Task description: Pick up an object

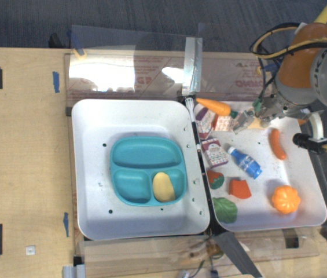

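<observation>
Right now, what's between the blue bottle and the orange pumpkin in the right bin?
Camera view: bare white bin floor between the blue bottle and the orange pumpkin. The red block lies just below that line.

A teal divided tray [146, 155] sits in the left bin [88, 132], on a wooden bench [21, 155] marked with blue tape [55, 81].

High slanted view over both bins [88, 172]
</observation>
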Controlling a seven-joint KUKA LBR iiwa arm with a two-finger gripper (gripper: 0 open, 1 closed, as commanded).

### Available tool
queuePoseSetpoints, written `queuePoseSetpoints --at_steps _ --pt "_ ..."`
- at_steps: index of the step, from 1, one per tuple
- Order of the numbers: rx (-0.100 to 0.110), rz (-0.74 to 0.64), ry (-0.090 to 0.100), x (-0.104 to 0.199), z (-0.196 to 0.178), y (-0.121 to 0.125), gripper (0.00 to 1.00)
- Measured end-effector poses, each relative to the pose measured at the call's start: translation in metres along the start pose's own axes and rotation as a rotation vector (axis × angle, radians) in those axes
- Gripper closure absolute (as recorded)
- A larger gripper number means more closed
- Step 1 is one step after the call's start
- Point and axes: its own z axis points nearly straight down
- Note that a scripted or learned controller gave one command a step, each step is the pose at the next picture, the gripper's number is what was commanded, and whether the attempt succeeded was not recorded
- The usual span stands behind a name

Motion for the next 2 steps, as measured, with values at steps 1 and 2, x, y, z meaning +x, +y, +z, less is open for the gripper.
queuePoseSetpoints --at_steps 1,2 --pt "0.0 -0.005 -0.011 0.023 0.006 0.006 0.0" --pt "-0.016 0.17 -0.004 0.043 -0.124 -0.004 0.0"
